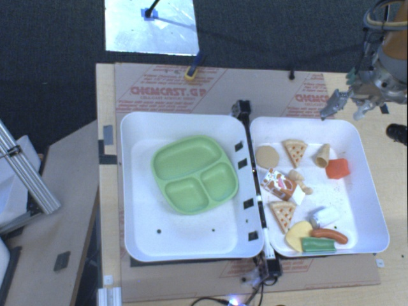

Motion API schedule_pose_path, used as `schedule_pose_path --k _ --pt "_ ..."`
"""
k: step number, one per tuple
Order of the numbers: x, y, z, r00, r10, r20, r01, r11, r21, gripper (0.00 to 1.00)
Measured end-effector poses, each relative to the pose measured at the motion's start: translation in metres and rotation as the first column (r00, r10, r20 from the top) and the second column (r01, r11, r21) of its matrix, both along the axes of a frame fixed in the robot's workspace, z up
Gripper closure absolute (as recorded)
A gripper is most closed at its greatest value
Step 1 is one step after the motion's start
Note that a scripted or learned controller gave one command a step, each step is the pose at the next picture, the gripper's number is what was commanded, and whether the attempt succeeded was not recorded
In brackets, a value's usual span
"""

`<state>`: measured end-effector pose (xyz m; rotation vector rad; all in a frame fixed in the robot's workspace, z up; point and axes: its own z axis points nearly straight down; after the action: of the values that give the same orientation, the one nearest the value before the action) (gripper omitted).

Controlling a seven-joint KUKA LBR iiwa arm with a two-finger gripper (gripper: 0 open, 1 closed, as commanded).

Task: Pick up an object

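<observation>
My gripper (348,106) hangs above the far right corner of the right bin (368,171), its two fingers spread apart with nothing between them. In that bin lie several toy foods: a pizza slice (294,152), a round cookie (267,156), a cone (322,153), an orange block (338,168), a snack packet (278,184), a second pizza slice (282,214), a yellow piece (297,236), a green piece (317,245) and a hot dog sausage (329,236). All of them lie below and to the left of the gripper.
The left bin (137,234) holds a green divided tray (194,174). A black divider (250,177) runs between the bins. A shiny metal sheet (152,18) lies beyond the bench, and a yellow-tipped tool (192,71) rests on the cardboard.
</observation>
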<state>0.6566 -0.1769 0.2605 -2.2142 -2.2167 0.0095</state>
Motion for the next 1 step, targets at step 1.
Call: schedule_pose_path --k 1 --pt "0.0019 0.0008 0.0085 1.000 0.003 0.012 -0.003 1.000 -0.002 0.00"
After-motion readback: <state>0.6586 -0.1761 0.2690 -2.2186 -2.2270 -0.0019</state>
